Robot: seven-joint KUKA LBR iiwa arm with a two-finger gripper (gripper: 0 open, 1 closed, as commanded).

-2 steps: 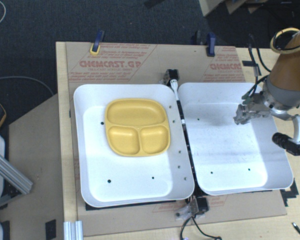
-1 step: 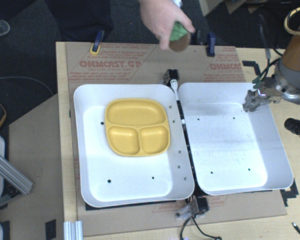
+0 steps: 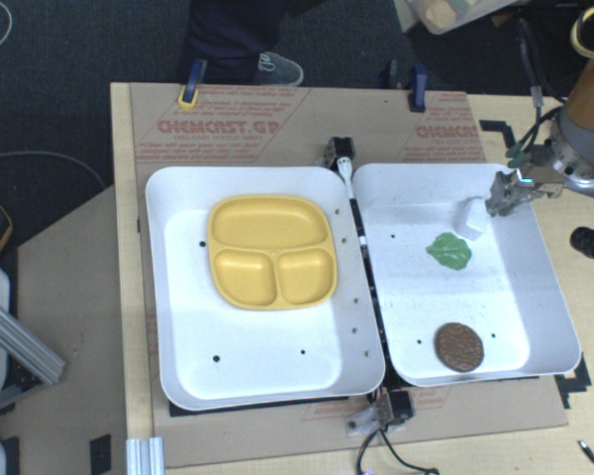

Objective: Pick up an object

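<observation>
**Arm at far right edge of right bin; objects lying loose on bin floor**

Table: tan board printed with red lettering, two clamps on its far edge, one yellow and one blue. It carries two shallow white bins side by side, their inner rims touching along the middle.

Left bin: holds a yellow compartment tray, three sections, one long section on the far side and two smaller ones on the near side. Tray lies flat in the far half of the bin, roughly centred left to right.

Right bin: holds three loose items. A brown round disc lies flat near the bin's near rim. A green leafy-looking piece lies about mid-bin, well apart from the disc. A small white object sits just beyond and to the right of the green piece, close to it; shape hard to read against the white floor.

Arm: enters from the right, grey with orange band showing at the frame's edge, reaching over the far right corner of the right bin.

Hand: over the bin's far right area, just to the right of the small white object. Cannot tell how far open it is; the tip is small and dark against the bin. Nothing is visibly gripped in it. The white object lies near it, but contact cannot be confirmed.
</observation>
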